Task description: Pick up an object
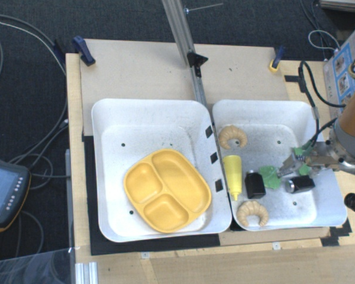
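The right bin (266,110) holds several small objects. A tan croissant (232,136) lies near its far left, and a second croissant (252,213) sits at its near edge. Between them a yellow bottle (233,175) lies along the left wall. A black block (254,184) rests beside a green piece (270,177). My gripper (294,168) is low over the right part of this bin, just right of the green piece. A dark cylinder (300,184) lies right below it. Small green bits show around the gripper's tip.
The left bin (145,114) holds a yellow divided plate (167,189). A metal pole (180,22) slants down to the gap between the bins. The arm (346,141) enters over the right bin's right wall. Cables hang at the far right.
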Controlling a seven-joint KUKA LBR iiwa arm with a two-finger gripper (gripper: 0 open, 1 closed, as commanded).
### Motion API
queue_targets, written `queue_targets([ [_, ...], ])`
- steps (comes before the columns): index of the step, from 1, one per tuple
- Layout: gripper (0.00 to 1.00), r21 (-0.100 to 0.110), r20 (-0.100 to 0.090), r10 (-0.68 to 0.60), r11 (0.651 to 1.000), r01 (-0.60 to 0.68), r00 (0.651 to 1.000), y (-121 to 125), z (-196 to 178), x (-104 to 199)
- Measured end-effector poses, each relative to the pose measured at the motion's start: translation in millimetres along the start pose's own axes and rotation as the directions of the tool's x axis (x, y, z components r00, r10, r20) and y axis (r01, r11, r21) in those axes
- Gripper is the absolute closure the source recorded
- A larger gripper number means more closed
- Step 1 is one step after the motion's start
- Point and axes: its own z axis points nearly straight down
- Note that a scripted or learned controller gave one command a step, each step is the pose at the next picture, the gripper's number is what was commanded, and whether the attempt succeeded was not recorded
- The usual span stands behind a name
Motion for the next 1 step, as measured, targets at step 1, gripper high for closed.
queue_targets([
  [1,0.0,-0.001,0.0,0.0,1.0,0.0,1.0,0.1,0.0,0.0],
])
